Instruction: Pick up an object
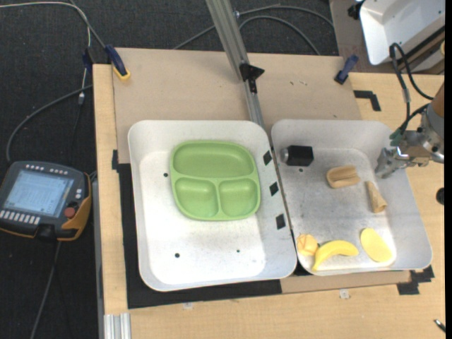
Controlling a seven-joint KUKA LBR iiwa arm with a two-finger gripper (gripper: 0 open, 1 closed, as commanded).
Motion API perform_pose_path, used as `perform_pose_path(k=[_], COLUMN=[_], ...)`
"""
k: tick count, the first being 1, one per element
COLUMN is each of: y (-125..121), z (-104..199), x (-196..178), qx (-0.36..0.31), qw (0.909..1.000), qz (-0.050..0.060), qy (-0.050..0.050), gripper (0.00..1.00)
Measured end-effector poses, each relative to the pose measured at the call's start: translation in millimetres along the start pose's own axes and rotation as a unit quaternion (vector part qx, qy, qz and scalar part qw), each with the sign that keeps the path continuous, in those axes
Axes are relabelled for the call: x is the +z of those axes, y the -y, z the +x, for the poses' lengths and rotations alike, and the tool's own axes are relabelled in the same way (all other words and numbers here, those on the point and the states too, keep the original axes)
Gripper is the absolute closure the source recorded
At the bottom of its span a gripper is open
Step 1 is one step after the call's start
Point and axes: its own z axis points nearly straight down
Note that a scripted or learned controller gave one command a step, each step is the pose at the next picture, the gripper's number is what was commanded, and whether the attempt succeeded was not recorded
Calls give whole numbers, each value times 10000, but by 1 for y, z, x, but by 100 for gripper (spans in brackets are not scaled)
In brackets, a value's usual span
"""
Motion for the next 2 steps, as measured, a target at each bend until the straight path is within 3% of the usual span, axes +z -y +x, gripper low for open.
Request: perform_pose_path(k=[2], y=[12], z=[95], x=[7], qx=[-24], qw=[10000], qz=[5], qy=[-15], gripper=[100])
